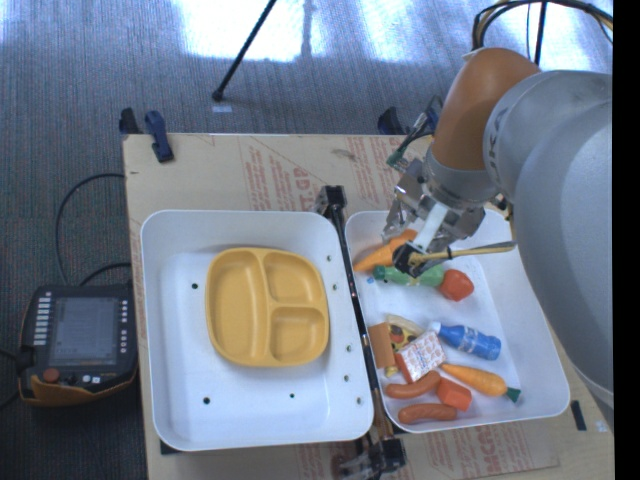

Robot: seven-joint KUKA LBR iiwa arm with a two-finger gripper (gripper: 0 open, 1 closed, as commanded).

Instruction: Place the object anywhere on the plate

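The gripper (404, 236) hangs low over the far left corner of the right bin (532, 353), just above an orange toy carrot (378, 258); whether it is open or closed cannot be told from here. The carrot looks like light, stiff, smooth plastic, tapered and likely to roll or slip, so a hold across its thicker middle seems safest. The yellow plate (267, 306) lies in the left bin (175, 368), well apart

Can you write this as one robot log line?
tool: over right white bin, by orange toy carrot | yellow divided plastic plate: left white bin | placing: not done
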